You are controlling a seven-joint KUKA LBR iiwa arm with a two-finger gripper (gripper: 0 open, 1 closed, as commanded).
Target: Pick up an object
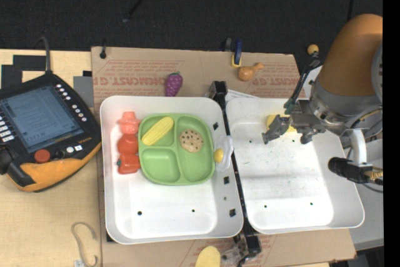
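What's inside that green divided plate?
The green plate holds a yellow corn cob and a cookie, in separate compartments. Its largest compartment looks bare; nothing covers it.

right bin (300, 197) floor open, left bin (162, 209) plate-crowded (178, 166)

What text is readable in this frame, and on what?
"CHEMCRAFT"-like red print, upside down, repeated along the cardboard sheet behind the bins: letters too blurred to confirm.
Teach pendant screen: lines of text, too small to read.
Pendant buttons: markings, unreadable.
No legible text on the bins, the green plate or the claw.
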